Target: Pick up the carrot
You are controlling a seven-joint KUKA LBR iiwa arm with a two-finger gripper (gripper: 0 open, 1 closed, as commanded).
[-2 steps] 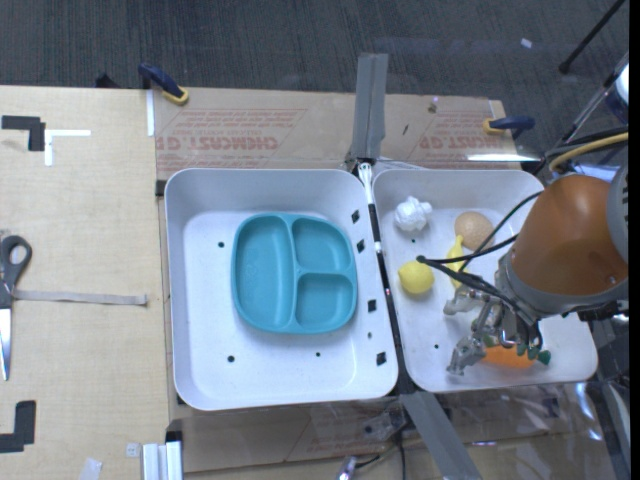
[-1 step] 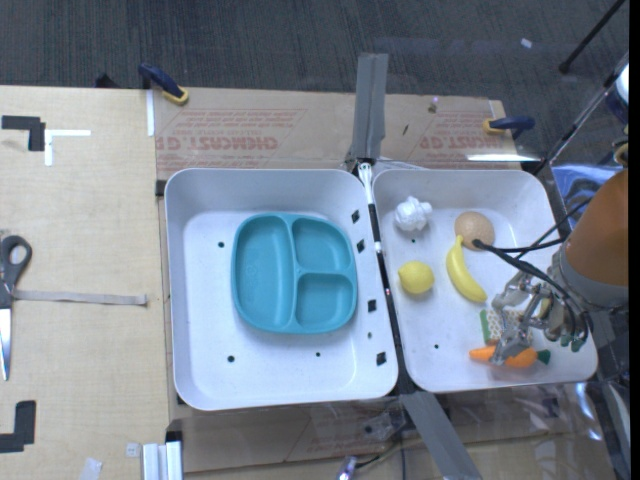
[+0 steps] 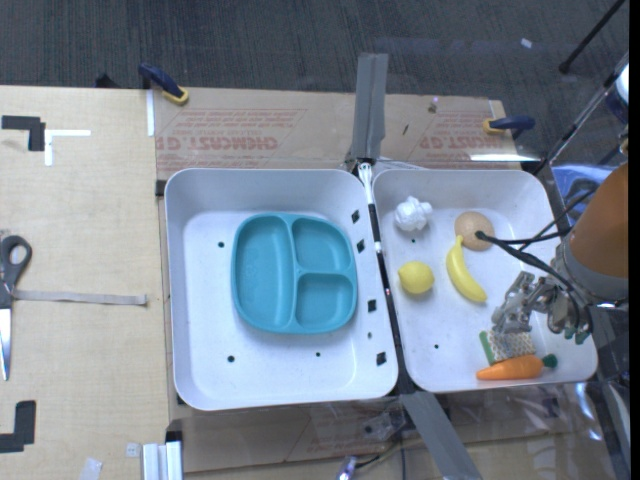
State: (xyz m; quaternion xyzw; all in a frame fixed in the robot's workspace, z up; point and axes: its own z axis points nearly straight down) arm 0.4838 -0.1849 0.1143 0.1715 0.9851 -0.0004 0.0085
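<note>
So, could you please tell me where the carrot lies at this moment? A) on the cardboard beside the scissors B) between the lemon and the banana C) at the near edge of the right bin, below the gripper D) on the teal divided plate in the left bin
C: the carrot lies along the near edge of the right bin, just below the gripper.

My bench is plain light wood with a sheet of cardboard laid across the back — printed lettering on it, upside down from here. Two blue-and-yellow clamps pin that cardboard at its far edge. Behind it all, dark grey carpet. Off on the left — scissors, a strip of tape and some black corner marks. Lighting's even, nothing harsh.
</note>
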